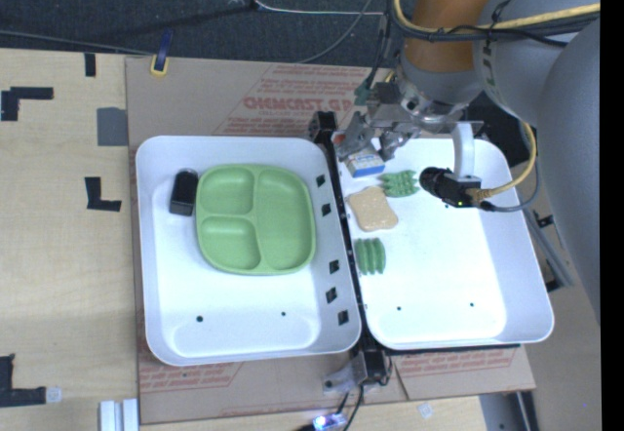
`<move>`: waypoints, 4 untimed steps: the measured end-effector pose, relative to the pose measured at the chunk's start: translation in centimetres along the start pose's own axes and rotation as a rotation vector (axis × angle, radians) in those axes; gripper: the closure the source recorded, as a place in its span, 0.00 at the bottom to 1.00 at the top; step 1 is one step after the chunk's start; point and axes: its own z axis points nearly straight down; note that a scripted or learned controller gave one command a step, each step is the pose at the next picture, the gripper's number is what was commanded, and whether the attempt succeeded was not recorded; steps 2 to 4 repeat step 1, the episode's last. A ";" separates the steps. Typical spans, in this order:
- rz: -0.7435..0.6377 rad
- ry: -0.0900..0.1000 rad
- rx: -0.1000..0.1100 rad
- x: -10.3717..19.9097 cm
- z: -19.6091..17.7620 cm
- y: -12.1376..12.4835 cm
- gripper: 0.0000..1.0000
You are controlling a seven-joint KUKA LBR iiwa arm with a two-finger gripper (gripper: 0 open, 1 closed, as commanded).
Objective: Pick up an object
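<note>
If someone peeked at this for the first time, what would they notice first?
Probably the big grey robot arm with its shiny orange band, reaching in from the right. Its claw sits at the right bin's top left corner. Next, the bright green divided plate in the left bin.

Arm (526,19): cut off by top and right edges.
Right bin (507,322): we lose its upper rim behind the gripper (375,148).
</note>
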 end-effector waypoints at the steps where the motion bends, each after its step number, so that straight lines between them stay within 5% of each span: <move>1: -0.001 0.000 0.002 5.7 2.4 1.6 1.00; 4: -0.001 0.000 0.002 5.7 2.4 1.6 1.00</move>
